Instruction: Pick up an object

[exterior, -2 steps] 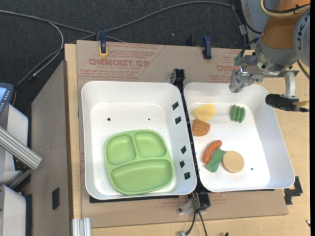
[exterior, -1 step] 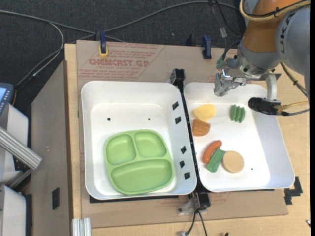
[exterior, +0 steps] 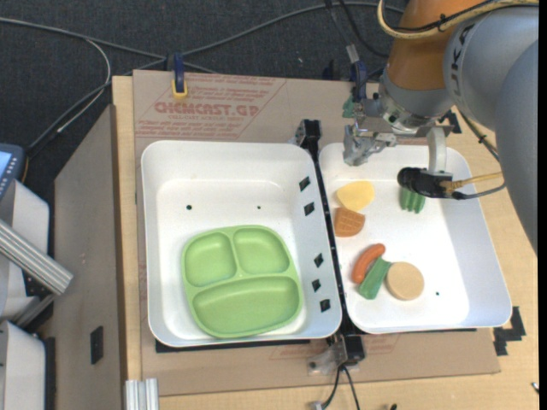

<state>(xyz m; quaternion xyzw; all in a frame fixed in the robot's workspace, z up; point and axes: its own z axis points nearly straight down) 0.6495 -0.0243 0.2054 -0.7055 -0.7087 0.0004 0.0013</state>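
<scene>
Over the right bin (exterior: 479, 254), near its far rim: gripper (exterior: 366, 148) hanging low, nothing visible between the fingers; apart or together, cannot tell from this angle. Judged an approach step, pick not yet made.

Right bin contents, relative to the gripper:
- yellow piece (exterior: 355, 195) just below it, nearest candidate
- orange-brown piece (exterior: 349, 222) touching the yellow one, further toward the near rim
- green piece (exterior: 412, 200) off to the side, under a dark fitting
- red-orange piece (exterior: 369, 261), green stick (exterior: 374, 280) and tan disc (exterior: 405, 281) clustered toward the near rim

Left bin (exterior: 162, 195), beyond the divider from the gripper: green divided plate (exterior: 243, 280), compartments bare.

Next move likely calls for shifting over the yellow piece, descending, closing. Risk: neighbouring orange-brown piece crowding the grasp.
</scene>
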